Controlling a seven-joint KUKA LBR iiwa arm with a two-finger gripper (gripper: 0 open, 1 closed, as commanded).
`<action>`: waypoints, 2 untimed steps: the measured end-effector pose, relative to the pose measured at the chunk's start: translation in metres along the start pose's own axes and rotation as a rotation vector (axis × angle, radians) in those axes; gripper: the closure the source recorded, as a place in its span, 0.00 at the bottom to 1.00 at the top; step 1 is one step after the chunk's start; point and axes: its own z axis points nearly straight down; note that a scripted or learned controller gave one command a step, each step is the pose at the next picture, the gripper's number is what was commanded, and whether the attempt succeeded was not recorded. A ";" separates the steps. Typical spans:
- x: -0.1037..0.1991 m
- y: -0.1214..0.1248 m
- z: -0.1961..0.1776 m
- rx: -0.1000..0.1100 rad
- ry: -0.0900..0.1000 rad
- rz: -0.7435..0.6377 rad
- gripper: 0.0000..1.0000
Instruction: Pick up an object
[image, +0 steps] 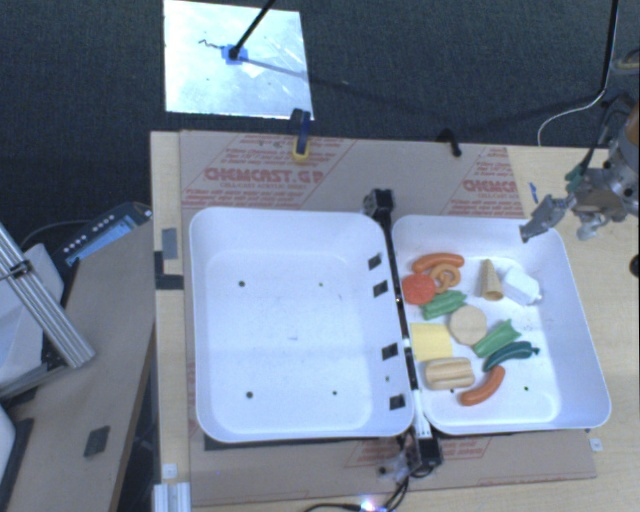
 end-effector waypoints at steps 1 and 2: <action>0.000 0.001 -0.011 -0.004 -0.001 -0.004 1.00; 0.071 0.059 -0.104 -0.013 0.000 -0.010 1.00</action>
